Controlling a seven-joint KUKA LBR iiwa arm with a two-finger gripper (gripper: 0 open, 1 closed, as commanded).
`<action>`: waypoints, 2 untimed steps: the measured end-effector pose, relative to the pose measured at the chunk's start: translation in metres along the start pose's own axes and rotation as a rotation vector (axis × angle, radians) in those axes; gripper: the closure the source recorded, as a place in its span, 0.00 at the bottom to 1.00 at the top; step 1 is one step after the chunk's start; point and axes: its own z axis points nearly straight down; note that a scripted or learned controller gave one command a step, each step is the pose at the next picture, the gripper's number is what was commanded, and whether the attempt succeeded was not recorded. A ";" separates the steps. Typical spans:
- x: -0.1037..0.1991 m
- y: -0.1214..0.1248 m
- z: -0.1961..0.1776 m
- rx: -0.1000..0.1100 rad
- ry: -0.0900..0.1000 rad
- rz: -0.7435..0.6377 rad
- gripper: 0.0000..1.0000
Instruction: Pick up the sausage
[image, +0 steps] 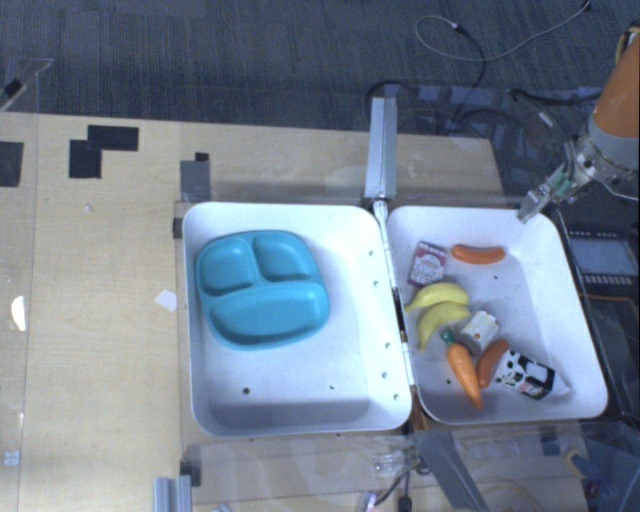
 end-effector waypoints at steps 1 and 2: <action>0.000 0.000 0.000 0.000 0.000 0.000 0.00; -0.002 -0.002 0.088 0.004 0.004 -0.030 0.00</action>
